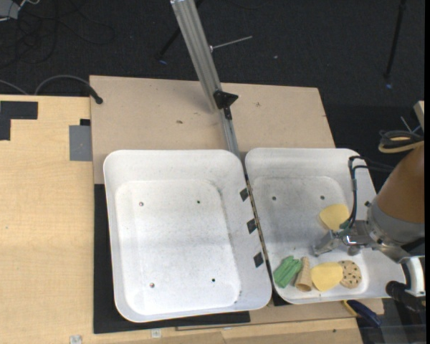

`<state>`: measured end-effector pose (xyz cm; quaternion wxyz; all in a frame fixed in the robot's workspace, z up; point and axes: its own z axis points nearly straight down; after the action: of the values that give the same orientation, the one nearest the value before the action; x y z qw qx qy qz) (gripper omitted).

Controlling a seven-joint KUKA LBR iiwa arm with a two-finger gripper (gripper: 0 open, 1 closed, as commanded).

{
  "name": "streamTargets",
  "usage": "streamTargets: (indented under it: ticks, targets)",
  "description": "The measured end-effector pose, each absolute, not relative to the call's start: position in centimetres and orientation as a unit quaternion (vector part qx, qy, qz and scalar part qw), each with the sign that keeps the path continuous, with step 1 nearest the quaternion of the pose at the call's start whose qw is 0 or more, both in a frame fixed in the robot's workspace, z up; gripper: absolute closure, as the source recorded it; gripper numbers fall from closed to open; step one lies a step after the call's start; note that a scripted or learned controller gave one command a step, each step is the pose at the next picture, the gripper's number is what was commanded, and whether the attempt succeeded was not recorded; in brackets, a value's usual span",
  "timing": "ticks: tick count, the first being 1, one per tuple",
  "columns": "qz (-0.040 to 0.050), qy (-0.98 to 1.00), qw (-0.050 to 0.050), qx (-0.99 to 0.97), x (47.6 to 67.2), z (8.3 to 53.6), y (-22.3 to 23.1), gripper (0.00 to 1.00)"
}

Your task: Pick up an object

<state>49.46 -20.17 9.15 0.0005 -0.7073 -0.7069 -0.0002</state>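
White plastic, two bins, and all the action is in the right bin [301,170]: a green piece [287,270], a cone [303,275], a yellow piece [327,276] and a cookie [350,273] crowd its near edge. Another yellow piece [335,214] sits just above the gripper [327,244], likely the target; whether the claw is wide or narrow, I cannot tell.

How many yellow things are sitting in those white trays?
2, both in the right bin: one yellow piece mid-bin beside the gripper, another yellow piece at the near edge by the cookie. The arm may hide more.
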Motion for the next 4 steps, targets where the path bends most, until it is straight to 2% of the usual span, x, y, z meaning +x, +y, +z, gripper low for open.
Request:
streamTargets:
  ticks: [1,4]
  targets:
    - [-0.0002,-0.705,0.001,-0.709,49.4,10.2,-20.3,1.0]
    - [-0.0008,-0.708,-0.002,-0.706,50.5,26.9,-20.3,1.0]
